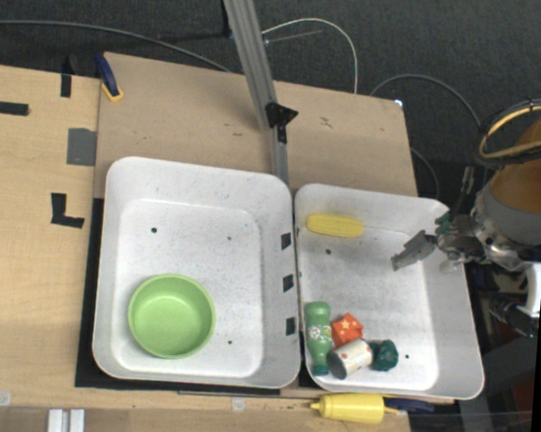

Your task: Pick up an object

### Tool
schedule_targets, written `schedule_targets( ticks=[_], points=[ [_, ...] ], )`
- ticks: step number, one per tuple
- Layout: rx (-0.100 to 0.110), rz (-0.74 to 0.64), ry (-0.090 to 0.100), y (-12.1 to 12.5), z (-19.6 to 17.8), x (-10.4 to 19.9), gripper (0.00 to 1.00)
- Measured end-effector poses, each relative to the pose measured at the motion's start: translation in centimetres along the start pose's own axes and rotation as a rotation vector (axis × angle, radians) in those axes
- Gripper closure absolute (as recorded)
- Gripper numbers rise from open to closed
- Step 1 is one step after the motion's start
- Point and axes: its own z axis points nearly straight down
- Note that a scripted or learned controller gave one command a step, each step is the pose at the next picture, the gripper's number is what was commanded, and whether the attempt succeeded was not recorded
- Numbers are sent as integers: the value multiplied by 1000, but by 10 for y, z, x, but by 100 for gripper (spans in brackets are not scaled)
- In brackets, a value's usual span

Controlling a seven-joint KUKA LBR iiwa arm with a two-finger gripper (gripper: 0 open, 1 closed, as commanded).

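We see the gripper (418, 249) at the right of the frame, over the upper right part of the right bin (445, 367). We can't tell how far it's open; nothing visible in it. The arm (518, 185) enters from the right edge.

A yellow corn cob (334, 226) lies near the right bin's top left, well apart from the gripper. At the bin's lower left there's a cluster: a green bottle (316, 335), an orange-red piece (346, 329), a white-and-grey cylinder (348, 358) and a dark green piece (384, 355), all close together.

A yellow bottle (352, 408) lies just outside the bin's bottom edge.

The left bin (197, 195) holds a green bowl (171, 316) at lower left.
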Motion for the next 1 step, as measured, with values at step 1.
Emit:
schedule_targets(
  ticks=[1],
  points=[
    [2, 0, 1, -8, 60, 6, 0]
  ],
)
